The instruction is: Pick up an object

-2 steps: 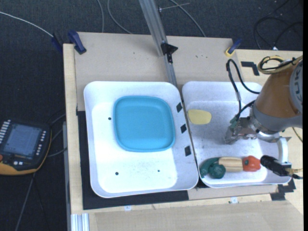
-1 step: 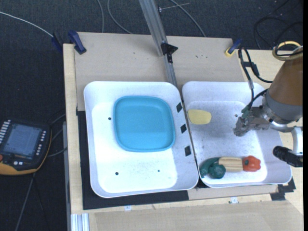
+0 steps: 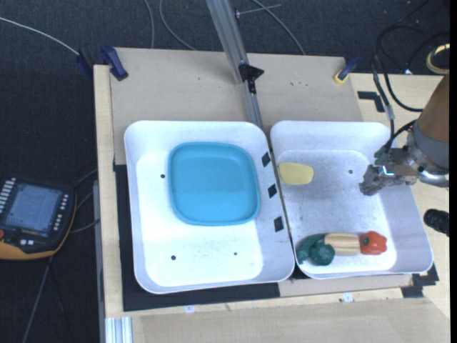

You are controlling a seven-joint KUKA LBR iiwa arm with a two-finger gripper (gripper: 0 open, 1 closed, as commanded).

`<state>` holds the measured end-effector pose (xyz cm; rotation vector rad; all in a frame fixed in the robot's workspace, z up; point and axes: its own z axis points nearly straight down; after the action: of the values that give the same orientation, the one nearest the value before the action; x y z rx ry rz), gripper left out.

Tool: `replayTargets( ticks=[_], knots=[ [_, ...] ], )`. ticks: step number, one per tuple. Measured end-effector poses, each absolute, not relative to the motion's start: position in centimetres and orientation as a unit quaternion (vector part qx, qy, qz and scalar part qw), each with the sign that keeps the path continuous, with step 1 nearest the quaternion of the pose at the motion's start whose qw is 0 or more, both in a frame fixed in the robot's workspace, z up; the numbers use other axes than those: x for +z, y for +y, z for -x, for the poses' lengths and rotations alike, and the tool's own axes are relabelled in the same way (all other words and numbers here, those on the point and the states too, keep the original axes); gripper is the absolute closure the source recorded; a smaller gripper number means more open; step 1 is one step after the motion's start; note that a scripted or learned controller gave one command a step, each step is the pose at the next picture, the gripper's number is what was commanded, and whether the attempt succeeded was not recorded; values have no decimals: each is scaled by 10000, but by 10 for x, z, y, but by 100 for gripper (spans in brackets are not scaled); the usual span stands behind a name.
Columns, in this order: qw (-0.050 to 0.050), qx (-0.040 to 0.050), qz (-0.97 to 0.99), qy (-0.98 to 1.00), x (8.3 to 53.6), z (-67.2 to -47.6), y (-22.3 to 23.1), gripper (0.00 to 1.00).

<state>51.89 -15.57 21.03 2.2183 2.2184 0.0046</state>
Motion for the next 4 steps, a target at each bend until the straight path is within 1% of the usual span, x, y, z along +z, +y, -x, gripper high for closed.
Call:
replayTargets(
  ticks=[1, 2, 3, 4],
  knots=[
    [25, 18, -7069, 7073, 269, -515, -154, 100],
    [4, 4, -7070, 7073, 275, -516, -154, 100],
    [-4, 2, -7056, 7086, 259, -519, -105, 100],
    [-3, 3, -7057, 7085, 254, -518, -63, 100]
  ],
)
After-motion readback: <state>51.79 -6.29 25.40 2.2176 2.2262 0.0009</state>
